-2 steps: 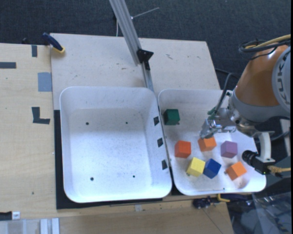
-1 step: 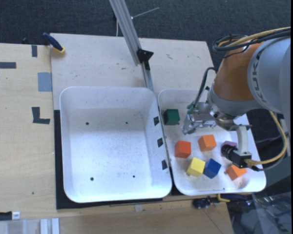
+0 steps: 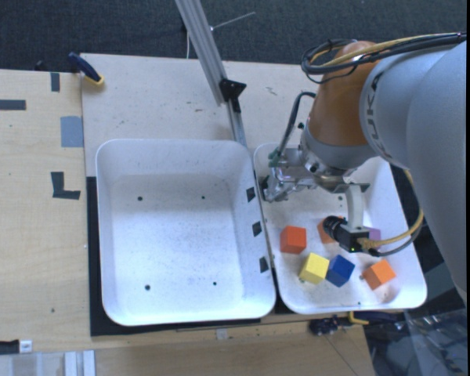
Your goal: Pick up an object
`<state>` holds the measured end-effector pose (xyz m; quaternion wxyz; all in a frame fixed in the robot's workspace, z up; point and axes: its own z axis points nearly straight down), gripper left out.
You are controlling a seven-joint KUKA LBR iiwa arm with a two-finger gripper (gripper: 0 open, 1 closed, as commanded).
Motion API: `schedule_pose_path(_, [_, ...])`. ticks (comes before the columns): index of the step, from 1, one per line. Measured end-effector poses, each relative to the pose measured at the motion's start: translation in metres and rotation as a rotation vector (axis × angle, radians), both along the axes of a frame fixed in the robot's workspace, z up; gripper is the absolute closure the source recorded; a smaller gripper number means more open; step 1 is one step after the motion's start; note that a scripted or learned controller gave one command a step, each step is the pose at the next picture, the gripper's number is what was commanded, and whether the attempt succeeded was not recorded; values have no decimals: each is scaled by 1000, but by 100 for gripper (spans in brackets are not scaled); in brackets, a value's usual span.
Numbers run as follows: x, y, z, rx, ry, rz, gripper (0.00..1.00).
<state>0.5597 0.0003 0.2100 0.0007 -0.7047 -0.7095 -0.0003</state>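
Several small blocks lie in the right bin (image 3: 403,292): an orange cube (image 3: 293,239), a yellow cube (image 3: 314,269), a blue cube (image 3: 340,270) and another orange block (image 3: 379,273). A further orange piece (image 3: 326,229) and a small purple piece (image 3: 374,233) peek out from behind a black fitting with cables (image 3: 343,236). My gripper (image 3: 276,185) hangs low over the bin's upper left part, close to its left wall, above and left of the first orange cube. The wrist body hides what lies under it.
The left bin (image 3: 110,163) stands beside the right one, their walls meeting near the gripper. A slanted metal rail (image 3: 207,49) ends in a black bracket just behind the bins. Tape marks and a blue-yellow tool (image 3: 86,69) lie on the wooden bench.
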Motion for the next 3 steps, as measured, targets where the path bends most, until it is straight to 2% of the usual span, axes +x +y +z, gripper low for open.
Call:
schedule_pose_path(1, [11, 54, 11, 0, 0, 1, 100])
schedule_pose_path(2, [32, 96, 27, 0, -2, 0, 100])
schedule_pose_path(3, [48, 97, 29, -2, 0, -3, 100])
